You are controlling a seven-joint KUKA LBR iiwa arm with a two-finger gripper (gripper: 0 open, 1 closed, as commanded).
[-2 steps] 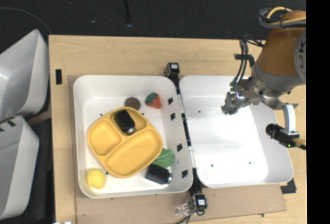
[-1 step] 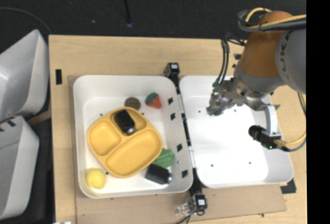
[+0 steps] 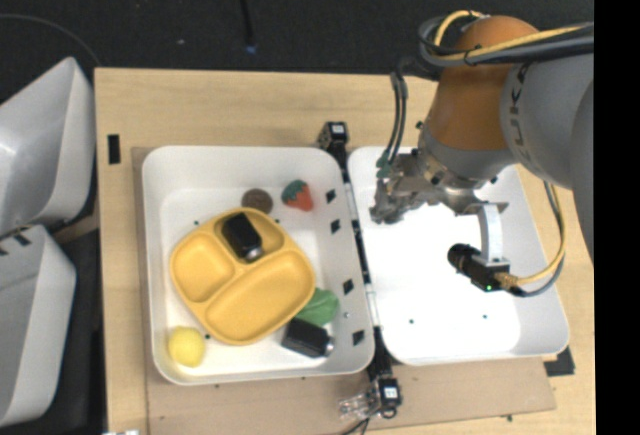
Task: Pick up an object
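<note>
The job looks like it has hardly begun. The gripper (image 3: 385, 206) is over the right bin (image 3: 450, 323), near its left wall. I cannot tell if it is gripping or let go, and I see nothing in it.

All the things sit in the left bin (image 3: 160, 223). A yellow plate (image 3: 245, 288) lies there with a black block (image 3: 242, 235) on it. The block's long side runs from upper left to lower right. Near it are a strawberry (image 3: 296, 193), a brown ball (image 3: 258, 199), a yellow ball (image 3: 186, 347), a green thing (image 3: 322, 304) and a black box (image 3: 306, 338).

I think the arm must cross over, go down and grab one.
</note>
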